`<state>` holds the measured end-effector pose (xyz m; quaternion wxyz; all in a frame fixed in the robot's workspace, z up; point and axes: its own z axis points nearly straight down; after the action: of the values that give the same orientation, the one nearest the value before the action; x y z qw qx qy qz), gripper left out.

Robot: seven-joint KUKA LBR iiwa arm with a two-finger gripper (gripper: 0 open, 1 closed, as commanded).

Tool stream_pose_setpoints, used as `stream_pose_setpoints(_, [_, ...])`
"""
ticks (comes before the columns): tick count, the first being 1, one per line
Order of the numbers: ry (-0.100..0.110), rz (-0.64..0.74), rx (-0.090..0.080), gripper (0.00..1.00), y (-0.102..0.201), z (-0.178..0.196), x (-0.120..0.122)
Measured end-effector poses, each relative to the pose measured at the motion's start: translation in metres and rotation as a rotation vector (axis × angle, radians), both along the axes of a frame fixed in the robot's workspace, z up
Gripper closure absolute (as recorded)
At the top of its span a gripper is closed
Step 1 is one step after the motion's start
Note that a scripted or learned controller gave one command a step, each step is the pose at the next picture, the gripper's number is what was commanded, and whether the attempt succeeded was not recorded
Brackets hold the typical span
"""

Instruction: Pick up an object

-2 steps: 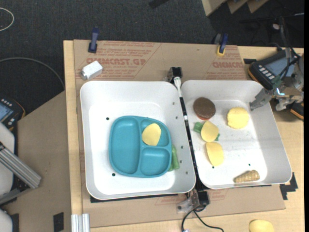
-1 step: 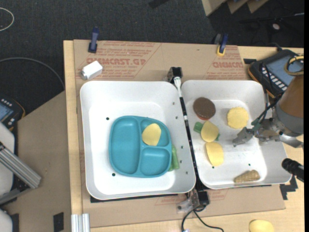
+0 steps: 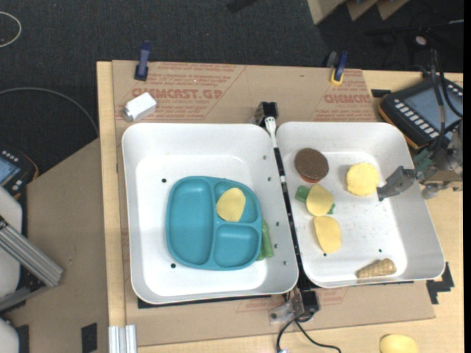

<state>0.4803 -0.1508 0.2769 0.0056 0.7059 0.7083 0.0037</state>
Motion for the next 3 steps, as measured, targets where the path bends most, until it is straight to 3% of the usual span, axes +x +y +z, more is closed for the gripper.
stream_pose_setpoints(1, [0.008,-0.003,0.0,1.0,-0.001,0.003,0.0])
stream_pose_setpoints(3, [0.006,0.005,0.003,1.0,0.131,0.068,0.004])
